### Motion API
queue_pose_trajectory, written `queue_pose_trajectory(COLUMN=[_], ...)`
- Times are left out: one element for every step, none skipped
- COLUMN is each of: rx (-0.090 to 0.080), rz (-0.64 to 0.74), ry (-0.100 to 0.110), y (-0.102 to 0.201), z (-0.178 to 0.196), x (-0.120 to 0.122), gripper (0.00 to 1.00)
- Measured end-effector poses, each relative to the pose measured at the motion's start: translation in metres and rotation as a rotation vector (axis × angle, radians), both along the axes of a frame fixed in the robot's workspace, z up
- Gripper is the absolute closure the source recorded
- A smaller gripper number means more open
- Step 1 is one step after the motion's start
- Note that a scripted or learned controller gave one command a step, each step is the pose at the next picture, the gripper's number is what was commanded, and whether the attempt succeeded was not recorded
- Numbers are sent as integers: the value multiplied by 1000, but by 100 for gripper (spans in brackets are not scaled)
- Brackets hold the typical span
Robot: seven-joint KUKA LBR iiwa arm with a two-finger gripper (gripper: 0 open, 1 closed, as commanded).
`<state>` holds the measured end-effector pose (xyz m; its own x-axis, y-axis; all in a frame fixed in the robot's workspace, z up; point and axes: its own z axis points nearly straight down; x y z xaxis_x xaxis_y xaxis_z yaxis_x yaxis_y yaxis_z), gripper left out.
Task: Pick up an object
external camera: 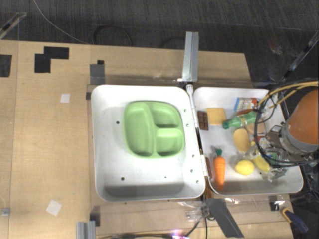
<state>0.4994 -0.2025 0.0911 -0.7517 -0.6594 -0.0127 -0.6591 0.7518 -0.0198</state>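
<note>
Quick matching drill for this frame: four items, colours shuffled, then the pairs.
Items:
1. divided tray
2. carrot
3. lemon
4. bottle

Colours:
A. yellow
B. dark green
C. pale green
D. orange

Pairs: 1-C, 2-D, 3-A, 4-B

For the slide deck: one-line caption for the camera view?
KUKA arm reaches over right bin of toy food, carrot and lemon included; green tray in left bin.
</note>
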Motion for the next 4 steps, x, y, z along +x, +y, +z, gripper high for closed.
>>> queue_pose_trajectory(rx=[-4, -1, -1, -1], rz=[102, 189, 189, 514], ry=[1, 2, -12, 16], y=[14, 11, 14, -3], z=[0, 0, 14, 40], x=[-1, 2, 7, 14], gripper=[0, 0, 100, 100])
